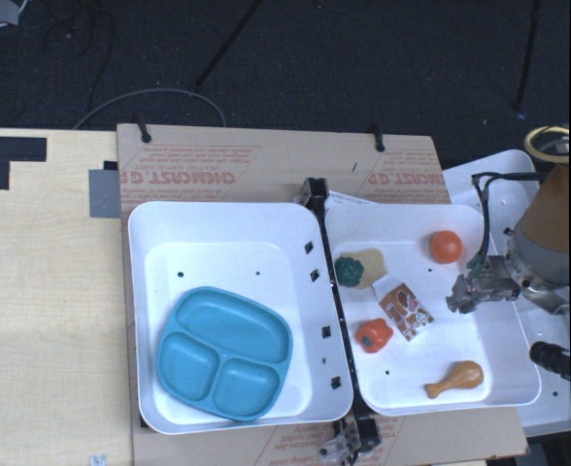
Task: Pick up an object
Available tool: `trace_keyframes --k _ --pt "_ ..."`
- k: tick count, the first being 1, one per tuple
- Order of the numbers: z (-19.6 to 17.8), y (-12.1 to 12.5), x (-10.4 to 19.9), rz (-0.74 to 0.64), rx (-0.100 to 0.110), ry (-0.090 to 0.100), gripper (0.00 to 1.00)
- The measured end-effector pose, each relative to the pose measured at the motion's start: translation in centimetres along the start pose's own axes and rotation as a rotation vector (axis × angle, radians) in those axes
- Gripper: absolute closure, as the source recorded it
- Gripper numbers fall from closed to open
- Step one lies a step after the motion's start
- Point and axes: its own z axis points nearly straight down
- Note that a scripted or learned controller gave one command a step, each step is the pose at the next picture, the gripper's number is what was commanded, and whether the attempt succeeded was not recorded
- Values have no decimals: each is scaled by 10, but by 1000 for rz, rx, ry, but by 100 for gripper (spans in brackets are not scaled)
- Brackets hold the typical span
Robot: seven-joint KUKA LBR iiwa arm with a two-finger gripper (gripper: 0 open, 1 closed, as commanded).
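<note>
The right bin holds an orange ball at the back, a beige and green piece at the left, a small printed packet in the middle, a red pepper-like toy and a tan drumstick at the front. My gripper hangs over the bin's right side, right of the packet and below the orange ball, with nothing seen between its fingers.
The left bin holds a blue three-compartment tray. A black divider runs between the bins. Cardboard lies under both. The arm's grey body with the orange band fills the right edge.
</note>
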Motion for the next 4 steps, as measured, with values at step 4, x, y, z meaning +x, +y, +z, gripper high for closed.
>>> trace_keyframes --k 4 --pt "-77 8 104 -4 5 4 100"
